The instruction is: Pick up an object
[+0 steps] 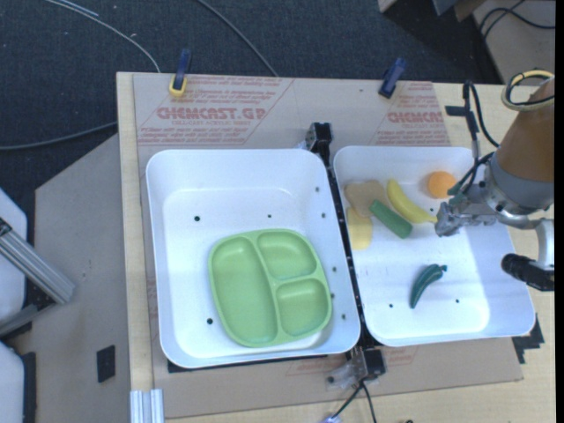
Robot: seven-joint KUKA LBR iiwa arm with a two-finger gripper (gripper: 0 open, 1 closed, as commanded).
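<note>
In the right bin (388,320) lie a yellow banana (404,203), a green cucumber-like piece (389,219), an orange ball (440,183), a pale yellow block (359,228), a tan piece (361,193) and a dark green pepper (425,282). My gripper (447,221) hangs over the bin's right half, just right of the banana and below the orange ball. Nothing shows between its fingers.
The left bin (176,183) holds a light green divided plate (267,286). Black clamps (319,136) sit where the bins meet. Blue clips (392,77) pin the cardboard at the back. The arm's orange band (533,144) rises at the right edge.
</note>
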